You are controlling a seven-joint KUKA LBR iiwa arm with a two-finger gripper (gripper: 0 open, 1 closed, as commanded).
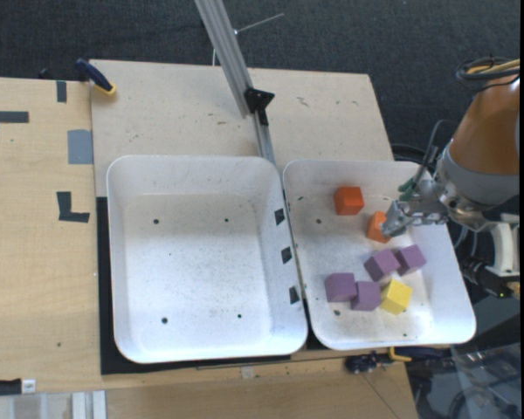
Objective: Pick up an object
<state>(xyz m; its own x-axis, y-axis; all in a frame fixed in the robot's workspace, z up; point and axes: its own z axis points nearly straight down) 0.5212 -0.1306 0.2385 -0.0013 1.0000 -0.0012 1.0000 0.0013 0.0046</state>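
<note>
The likeliest target was a small orange block [376, 226] in the right bin [437, 326], near that bin's far right side, half hidden under the claw [396, 221]. The claw sat right over it, touching or nearly so, but whether it was spread, pressed together, or pinching the block could not be told from this angle. A second orange cube [349, 201] lay just beside, toward the bin's far wall. Nearer the front sat 4 purple blocks [374, 278] in a loose cluster with 1 yellow block [396, 296] touching them. The left bin [122, 260] stood next to it on the table [323, 120].

By my judgement the step in hand was the grasp itself. To do it well, the claw should straddle the block squarely, descend until the block's sides are well covered, close firmly, then lift straight up, clear of the neighbouring cube and the bin wall.
</note>
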